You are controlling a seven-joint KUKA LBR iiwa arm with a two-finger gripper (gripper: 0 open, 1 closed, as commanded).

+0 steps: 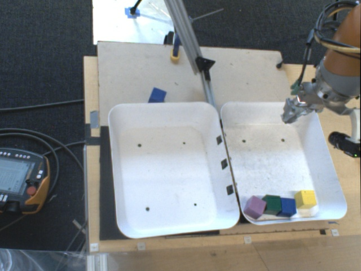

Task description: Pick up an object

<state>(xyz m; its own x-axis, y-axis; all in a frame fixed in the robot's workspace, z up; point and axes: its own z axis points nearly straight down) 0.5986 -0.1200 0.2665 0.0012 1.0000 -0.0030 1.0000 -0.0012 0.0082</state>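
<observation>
From where I stand, the grey arm with its orange band (345, 44) reaches in from the right, and its small metal tool (291, 113) hangs over the far right corner of the right shallow white plastic bin (265, 151). I cannot tell how the tool is set; it is too small and blurred, and I see nothing in it.

The things to pick lie well apart from it, crowded along the near edge of that same bin. A purple cube (255, 206) sits leftmost, tilted; a dark green cube (272, 203) is just beside it, a blue cube (287, 206) touches the green one, and a yellow cube (306, 199) stands at the right end on top of a pale block (307, 211).

The left shallow white plastic bin (169, 168) sits touching its neighbour. Behind it, on the pale board of the surface (237, 72), a small blue block (157, 95) lies just beyond the bin's far rim. A slanted grey metal pole (186, 30) crosses the board. At far left, off the surface, lies a handheld control pendant with a screen (20, 179).
</observation>
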